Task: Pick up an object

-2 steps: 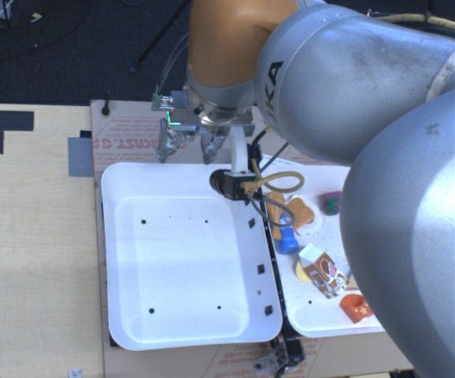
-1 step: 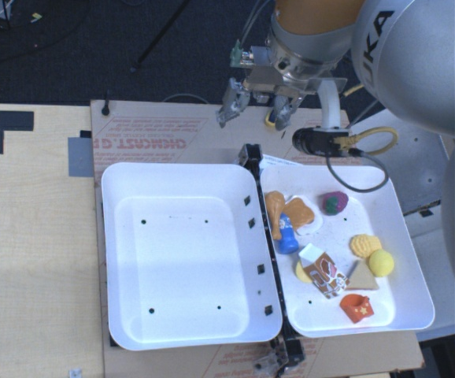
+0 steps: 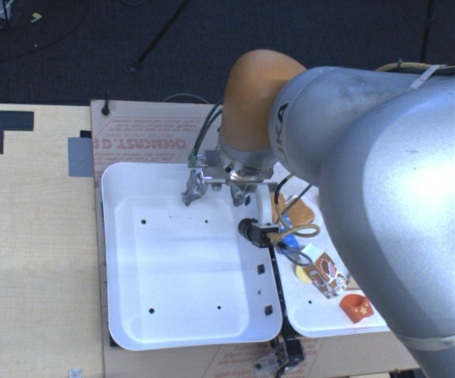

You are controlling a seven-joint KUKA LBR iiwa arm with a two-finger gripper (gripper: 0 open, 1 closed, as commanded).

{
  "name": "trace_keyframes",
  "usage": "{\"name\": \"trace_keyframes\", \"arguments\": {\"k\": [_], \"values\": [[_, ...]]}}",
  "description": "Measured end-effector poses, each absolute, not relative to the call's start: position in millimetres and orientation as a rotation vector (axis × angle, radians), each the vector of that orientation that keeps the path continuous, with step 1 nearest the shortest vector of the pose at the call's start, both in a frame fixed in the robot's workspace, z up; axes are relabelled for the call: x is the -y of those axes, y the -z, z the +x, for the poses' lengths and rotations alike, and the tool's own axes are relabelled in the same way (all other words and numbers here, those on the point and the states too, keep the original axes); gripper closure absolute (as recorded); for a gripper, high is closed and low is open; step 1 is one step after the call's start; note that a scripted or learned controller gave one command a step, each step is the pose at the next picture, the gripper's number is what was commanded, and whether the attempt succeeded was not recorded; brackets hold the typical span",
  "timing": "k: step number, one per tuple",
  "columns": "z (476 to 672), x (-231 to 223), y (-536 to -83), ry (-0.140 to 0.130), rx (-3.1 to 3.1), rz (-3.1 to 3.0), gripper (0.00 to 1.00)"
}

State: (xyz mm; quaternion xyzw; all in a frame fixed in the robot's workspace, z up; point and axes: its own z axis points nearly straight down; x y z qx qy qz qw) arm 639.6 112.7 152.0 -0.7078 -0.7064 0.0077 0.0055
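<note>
You are hovering the end effector spread wide and holding nothing over the shallow white left bin — steer right, where the blue-handled scissors and red block are lying in the right bin.

Arm is seen reaching in from the right, its grey bulk taking up the right of the view, with the orange band just above the wrist. Gripper is pointed down and held at upper centre. Fingers are seen spread apart, with nothing gripped between them.
</note>
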Motion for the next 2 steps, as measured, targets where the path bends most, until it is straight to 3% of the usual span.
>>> {"name": "trace_keyframes", "arguments": {"k": [1, 2], "values": [[643.5, -113, -173, -0.006, 2.215, -2.223, 1.0], [643.1, -120, -252, 0.008, 2.224, -2.222, 1.0]]}}
